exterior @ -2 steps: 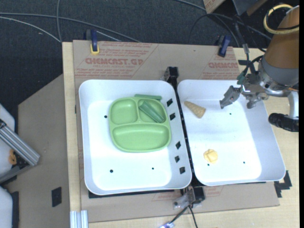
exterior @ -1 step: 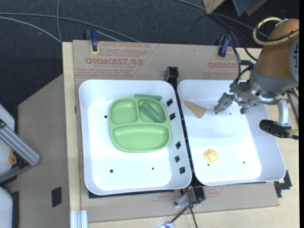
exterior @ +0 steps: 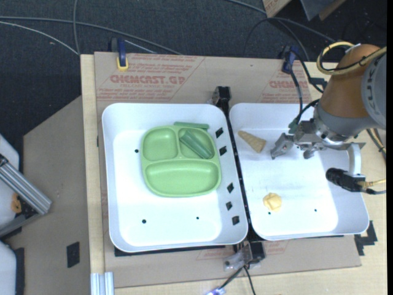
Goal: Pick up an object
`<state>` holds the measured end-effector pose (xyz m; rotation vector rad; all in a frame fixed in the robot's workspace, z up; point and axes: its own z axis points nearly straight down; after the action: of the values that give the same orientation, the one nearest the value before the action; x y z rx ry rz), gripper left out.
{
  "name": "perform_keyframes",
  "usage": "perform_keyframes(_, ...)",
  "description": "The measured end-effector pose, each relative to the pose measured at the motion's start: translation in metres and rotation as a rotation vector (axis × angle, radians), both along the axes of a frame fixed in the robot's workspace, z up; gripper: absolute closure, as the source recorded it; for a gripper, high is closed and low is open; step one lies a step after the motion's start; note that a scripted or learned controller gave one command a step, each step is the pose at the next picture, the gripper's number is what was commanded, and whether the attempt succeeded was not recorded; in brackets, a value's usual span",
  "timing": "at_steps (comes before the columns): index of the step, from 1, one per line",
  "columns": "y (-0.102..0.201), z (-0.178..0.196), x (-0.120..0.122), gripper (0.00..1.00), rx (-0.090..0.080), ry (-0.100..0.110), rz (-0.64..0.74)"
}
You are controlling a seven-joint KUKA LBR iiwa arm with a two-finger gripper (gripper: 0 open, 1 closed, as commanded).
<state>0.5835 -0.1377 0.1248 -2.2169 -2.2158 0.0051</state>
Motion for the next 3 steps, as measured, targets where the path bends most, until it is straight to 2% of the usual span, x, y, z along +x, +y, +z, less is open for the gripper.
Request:
perform_keyframes(1, 0.0, 0.014, 0.002, 1.0, -0.002, -0.008, 0.0)
perform_keyframes(2, -0.001, 0.059, -0.002, 1.0, -0.004, -0.012, 0.001)
perform_keyframes(3, -0.001, 0.086, -0.001, 1.0, -0.004, -0.012, 0.001)
